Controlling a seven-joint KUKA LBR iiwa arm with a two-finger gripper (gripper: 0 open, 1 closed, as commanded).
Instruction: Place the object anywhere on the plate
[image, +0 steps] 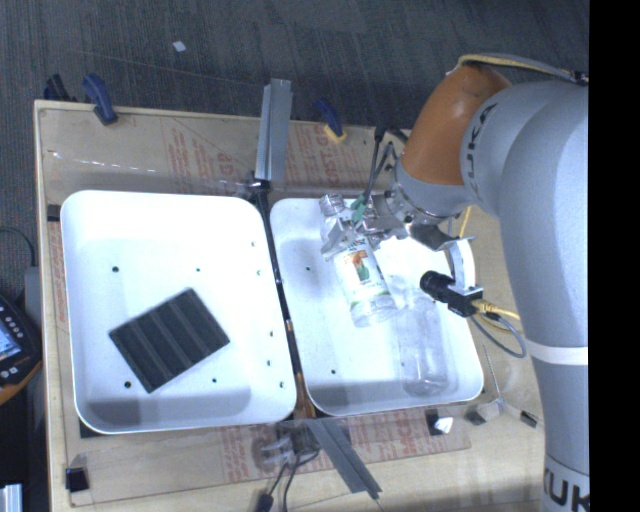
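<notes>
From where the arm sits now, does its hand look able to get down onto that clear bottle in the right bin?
Probably yes. The hand hangs right over the clear bottle near its upper end, in the right bin, with nothing lying on the bottle; a second clear container lies beside it.

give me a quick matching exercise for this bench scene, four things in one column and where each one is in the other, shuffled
Things:
1. dark ridged plate
2. clear plastic bottle with a label
3. gripper
4. blue clamps

Places:
A. lying in the right bin
B. on the bench's far edge
C. lying in the left bin
D. over the far part of the right bin, at the bottle's top end

Pairs: 1-C, 2-A, 3-D, 4-B
</notes>
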